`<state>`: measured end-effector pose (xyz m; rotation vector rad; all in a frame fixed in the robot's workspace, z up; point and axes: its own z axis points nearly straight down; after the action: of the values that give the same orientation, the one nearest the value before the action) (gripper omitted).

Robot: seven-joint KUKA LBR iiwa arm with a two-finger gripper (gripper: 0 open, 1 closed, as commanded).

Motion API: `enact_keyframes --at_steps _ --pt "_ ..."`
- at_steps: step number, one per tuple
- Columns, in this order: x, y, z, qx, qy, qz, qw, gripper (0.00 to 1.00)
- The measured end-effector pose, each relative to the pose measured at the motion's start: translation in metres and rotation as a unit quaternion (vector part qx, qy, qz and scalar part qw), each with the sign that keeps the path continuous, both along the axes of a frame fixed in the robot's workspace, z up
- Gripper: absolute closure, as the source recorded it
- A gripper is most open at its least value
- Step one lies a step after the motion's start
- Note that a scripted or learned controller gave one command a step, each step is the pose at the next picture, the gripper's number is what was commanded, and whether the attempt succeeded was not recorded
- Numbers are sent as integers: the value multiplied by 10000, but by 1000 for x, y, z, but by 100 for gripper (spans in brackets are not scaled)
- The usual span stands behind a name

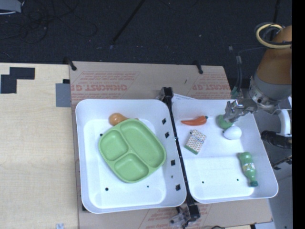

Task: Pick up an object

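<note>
The left bin (90,185) holds a green divided plate (132,150) and an orange ball (116,119). In the right bin (267,187) lie a green bottle (248,168), a small box (195,141), an orange carrot (194,121), a white egg (232,133) and a small green thing (222,122). The end effector (232,113) is low over that green thing, but nothing is picked up yet, and whether it is open or closed cannot be told.

Grey arm (267,92) with orange band, yellow cable loop (268,33), metallic hand (232,112).
</note>
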<state>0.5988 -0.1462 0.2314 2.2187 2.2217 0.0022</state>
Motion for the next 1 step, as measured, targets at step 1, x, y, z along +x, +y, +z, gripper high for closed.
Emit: enact_keyframes --at_steps 1 --pt "-12 59 -8 11 34 7 10000 100"
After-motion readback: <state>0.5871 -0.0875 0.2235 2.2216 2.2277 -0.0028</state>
